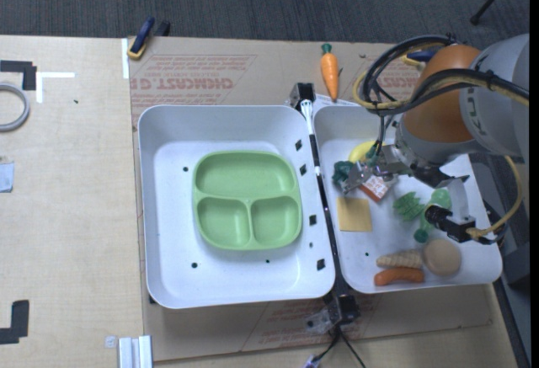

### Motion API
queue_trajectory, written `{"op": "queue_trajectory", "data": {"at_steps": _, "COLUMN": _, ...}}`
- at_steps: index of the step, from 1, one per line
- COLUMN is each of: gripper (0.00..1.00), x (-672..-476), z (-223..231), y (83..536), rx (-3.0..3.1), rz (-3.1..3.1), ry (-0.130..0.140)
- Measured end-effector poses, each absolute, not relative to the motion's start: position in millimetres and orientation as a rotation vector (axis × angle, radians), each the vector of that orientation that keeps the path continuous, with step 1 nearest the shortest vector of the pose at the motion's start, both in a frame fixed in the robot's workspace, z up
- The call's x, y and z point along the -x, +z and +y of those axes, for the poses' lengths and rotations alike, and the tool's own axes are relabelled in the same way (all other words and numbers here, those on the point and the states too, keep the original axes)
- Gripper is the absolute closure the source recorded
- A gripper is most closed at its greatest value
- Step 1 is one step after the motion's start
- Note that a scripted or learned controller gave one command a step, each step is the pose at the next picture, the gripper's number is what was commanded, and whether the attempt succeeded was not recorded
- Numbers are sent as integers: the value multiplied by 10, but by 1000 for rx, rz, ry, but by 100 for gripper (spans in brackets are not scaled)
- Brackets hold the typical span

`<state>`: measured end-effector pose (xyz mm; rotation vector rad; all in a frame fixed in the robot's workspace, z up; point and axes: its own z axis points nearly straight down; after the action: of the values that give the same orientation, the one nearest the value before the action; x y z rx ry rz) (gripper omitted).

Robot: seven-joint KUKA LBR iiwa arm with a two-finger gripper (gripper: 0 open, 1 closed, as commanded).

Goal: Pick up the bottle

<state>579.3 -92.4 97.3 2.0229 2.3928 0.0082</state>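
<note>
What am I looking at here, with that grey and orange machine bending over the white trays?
This is a robot arm, seen from one camera fixed above a workbench and looking down at a slant. The arm reaches in from the right side of the picture. At its tip is a gripper, a simple two-fingered hand, which hangs low over the right bin. I cannot tell whether it holds anything.

Two shallow white bins sit side by side. The left bin holds a green divided plate. The right bin holds toy food: a yellow cheese slice, a green leafy piece, a bread roll and an orange sausage. A toy carrot lies on the bench beyond the bins.
</note>
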Motion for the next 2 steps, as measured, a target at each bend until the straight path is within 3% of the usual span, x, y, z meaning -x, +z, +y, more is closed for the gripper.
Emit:
{"op": "queue_trajectory", "data": {"at_steps": 1, "gripper": 0, "x": -5276, "z": -1195, "y": 973, "rx": -2194, "rz": 2230, "ry": 11}}
{"op": "queue_trajectory", "data": {"at_steps": 2, "gripper": 100, "x": -5278, "z": -1217, "y": 1073, "rx": -2196, "rz": 2222, "ry": 8}}
